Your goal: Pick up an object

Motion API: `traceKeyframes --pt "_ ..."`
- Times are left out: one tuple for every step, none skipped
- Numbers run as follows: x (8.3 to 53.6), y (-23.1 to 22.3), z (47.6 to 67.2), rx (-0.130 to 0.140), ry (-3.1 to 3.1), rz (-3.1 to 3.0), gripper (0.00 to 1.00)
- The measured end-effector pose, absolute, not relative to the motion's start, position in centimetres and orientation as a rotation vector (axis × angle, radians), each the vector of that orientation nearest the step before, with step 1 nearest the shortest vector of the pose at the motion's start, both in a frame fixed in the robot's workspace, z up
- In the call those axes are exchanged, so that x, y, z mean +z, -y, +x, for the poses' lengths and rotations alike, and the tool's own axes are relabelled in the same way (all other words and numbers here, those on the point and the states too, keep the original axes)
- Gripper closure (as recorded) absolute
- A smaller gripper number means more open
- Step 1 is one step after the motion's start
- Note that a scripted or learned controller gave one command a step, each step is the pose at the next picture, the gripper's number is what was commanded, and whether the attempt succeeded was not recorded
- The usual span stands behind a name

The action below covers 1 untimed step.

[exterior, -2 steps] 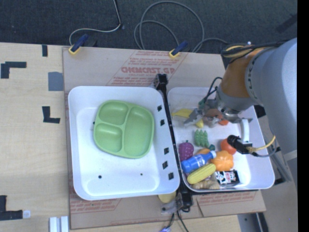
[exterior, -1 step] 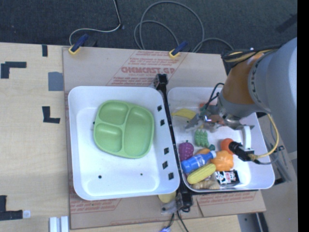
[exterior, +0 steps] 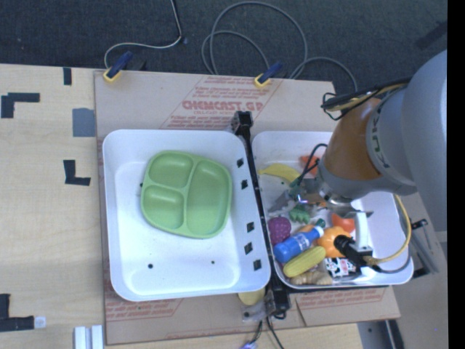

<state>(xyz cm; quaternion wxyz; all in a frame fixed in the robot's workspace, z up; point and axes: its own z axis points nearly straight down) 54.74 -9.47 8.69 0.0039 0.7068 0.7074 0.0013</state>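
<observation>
Cardboard (exterior: pixel 211 104) under white bins (exterior: pixel 120 195)

Red printed lettering is showing on the cardboard sheet (exterior: pixel 211 104) lying under the two bins. The large word is reading roughly as "CHEMCAST GP", slanting across the board just behind the bins. Smaller red lines beside it are too small to read. More red print is peeking out along the sheet's near edge, also too small to read.
</observation>
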Motion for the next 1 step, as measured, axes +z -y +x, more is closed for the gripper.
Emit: traceKeyframes --pt "9.68 9.63 54.85 0.003 -2.215 2.215 1.00"
